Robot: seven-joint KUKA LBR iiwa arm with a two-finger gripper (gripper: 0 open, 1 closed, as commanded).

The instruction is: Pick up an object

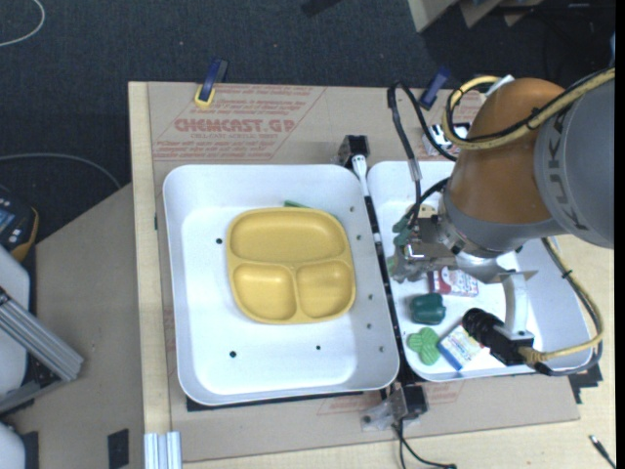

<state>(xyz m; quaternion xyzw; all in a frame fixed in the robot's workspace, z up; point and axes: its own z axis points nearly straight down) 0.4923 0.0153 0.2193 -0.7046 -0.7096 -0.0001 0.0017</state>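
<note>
Board: red print reads "CHEMCAST G.P", smaller lines below illegible.
Arm: part of "KUKA" lettering on the grey casing.
Gripper: low over right bin; jaw state cannot be told.
Objects: dark green block, green piece, blue-white packet, just below gripper.
Left bin: yellow tray.

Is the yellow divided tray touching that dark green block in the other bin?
Apart. The camera view shows the yellow divided tray in the left bin and the dark green block in the right bin, with both bin walls between them.
</note>
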